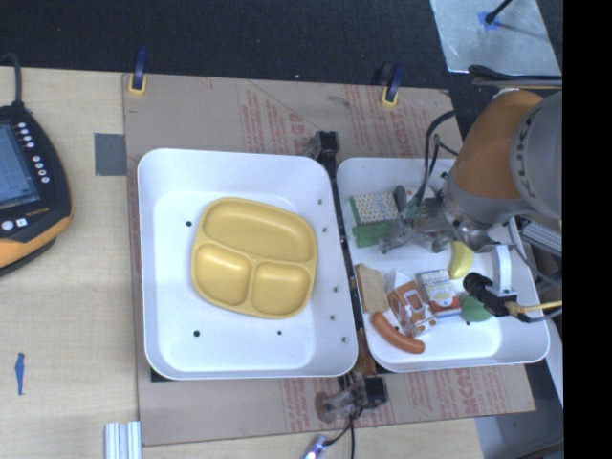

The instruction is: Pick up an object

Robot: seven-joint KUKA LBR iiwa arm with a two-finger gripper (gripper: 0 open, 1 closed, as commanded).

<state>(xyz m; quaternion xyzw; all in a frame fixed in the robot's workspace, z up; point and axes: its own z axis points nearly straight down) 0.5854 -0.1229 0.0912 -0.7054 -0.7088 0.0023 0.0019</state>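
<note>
My gripper (405,228) hangs low over the upper middle of the right bin (382,175), at the end of the grey arm with its orange band (492,151). Just left of it lies a green block with a pale speckled top (372,210). Below the gripper are a tan bread-like slice (371,289), an orange and white packet (418,306) and a reddish sausage (396,334). To its right a yellow banana-like piece (461,260) peeks out beside the wrist, with a green item (473,308) under it. Nothing shows held in the gripper.
The left bin (163,256) holds a yellow divided plate (254,255). A white cup-like object (503,268) stands near the right bin's right wall. An orange-edged teach pendant (24,189) lies on the bench at far left. Clamps hold the cardboard at the back edge.
</note>
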